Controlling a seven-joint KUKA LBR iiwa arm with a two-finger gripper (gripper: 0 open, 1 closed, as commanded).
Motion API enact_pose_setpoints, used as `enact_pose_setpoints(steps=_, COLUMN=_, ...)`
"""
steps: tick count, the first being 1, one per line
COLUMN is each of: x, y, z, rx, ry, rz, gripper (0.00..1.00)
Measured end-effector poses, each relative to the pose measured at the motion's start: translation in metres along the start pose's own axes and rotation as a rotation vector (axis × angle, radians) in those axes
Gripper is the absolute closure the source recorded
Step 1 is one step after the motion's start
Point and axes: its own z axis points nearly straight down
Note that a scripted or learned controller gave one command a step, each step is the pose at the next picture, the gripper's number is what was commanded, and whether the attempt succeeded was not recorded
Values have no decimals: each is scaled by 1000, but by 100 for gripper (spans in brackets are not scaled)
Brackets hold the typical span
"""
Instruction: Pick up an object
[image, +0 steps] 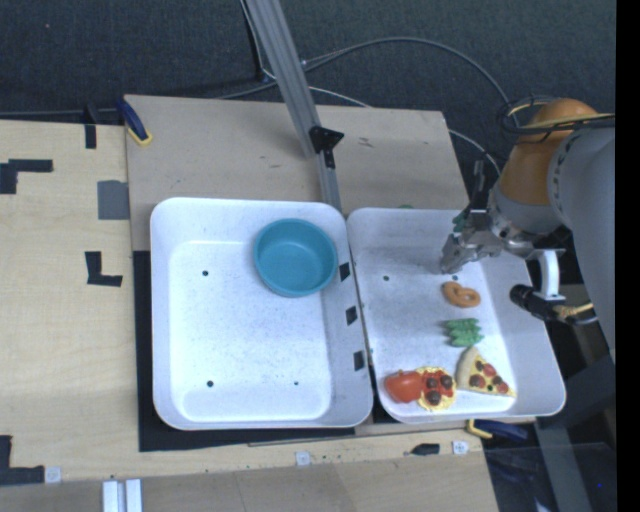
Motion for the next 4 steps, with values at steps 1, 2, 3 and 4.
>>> enact_pose_setpoints(steps=1, x=0, y=5, z=-63, rx=-4, ry=2, rz=1, gripper=100)
enact_pose_setpoints(steps=2, x=8, y=10, z=-109, rx=-3, ry=2, rz=0, gripper=100)
enact_pose_setpoints(steps=3, x=8, y=11, z=-162, rx=-4, ry=2, rz=1, gripper=100)
enact_pose_setpoints(steps=4, x=55, y=-14, z=-168, rx=0, ry=3, rz=-2, gripper=100)
